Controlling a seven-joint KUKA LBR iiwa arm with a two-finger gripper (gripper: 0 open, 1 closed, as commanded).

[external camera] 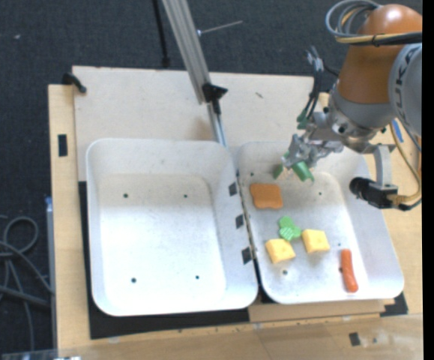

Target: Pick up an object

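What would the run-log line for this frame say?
gripper: over right bin, far end | green piece: at fingertips, grasp unclear | orange block, yellow blocks, red piece: lying in bin

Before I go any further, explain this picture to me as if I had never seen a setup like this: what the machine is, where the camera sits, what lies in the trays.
The machine is a robot arm, grey with an orange band, reaching in from the right of the picture. The single camera is fixed above the bench and looks down at a slant. On the bench sit two shallow white trays side by side: the left bin and the right bin. The right bin holds an orange-brown block, a small green piece, two yellow blocks and a thin red-orange piece. The arm's end effector hangs over the far part of the right bin. A green item sits right at its tip, but the picture is too coarse to say whether it is gripped.
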